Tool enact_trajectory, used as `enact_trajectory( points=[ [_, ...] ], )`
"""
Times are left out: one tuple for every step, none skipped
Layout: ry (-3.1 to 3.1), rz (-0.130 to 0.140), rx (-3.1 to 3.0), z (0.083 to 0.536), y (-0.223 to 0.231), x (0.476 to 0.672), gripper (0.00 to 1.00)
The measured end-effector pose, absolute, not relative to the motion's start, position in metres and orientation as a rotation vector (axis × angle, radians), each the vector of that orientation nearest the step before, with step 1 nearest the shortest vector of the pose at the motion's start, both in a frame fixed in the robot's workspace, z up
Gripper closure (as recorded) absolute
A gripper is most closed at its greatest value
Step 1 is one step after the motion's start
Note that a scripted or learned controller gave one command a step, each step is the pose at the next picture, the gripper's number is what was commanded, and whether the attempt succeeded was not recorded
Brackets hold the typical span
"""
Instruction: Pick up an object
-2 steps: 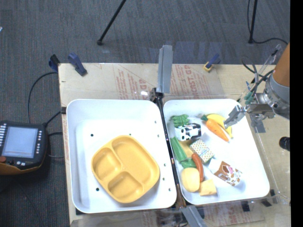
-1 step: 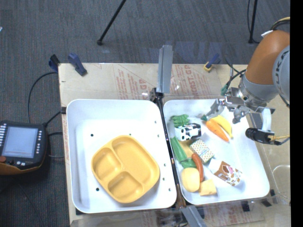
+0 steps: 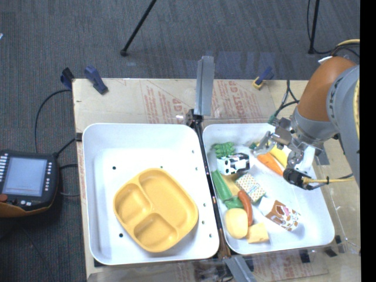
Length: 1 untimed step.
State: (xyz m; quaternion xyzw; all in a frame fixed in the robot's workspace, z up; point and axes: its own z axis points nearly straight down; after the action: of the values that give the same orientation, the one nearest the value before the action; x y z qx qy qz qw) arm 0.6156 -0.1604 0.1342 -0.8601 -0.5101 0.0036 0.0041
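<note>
My gripper (image 3: pixel 281 148) hangs low over the upper right part of the right bin (image 3: pixel 320 219). It is right above an orange carrot (image 3: pixel 269 164) and a small yellow piece (image 3: pixel 278 155), which it partly hides. Left of it stand a black-and-white cow toy (image 3: pixel 233 164) and a green broccoli-like piece (image 3: pixel 222 150). Further toward the front lie a patterned box (image 3: pixel 251 187), a green cucumber (image 3: pixel 221 187), a red chili (image 3: pixel 245 207), a potato (image 3: pixel 236 223), a cheese wedge (image 3: pixel 258 234) and a small carton (image 3: pixel 283 215).
The left bin (image 3: pixel 106 157) holds a yellow divided plate (image 3: pixel 155 209). A grey upright post (image 3: pixel 204 93) stands behind the seam between the bins. A teach pendant (image 3: pixel 26 181) lies off the bench at the left.
</note>
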Motion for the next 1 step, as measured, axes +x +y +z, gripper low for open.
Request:
enact_trajectory(
  points=[
    [-1.901,0.004,-2.494,0.0907,-0.1976,0.6257,0.0]
  ],
)
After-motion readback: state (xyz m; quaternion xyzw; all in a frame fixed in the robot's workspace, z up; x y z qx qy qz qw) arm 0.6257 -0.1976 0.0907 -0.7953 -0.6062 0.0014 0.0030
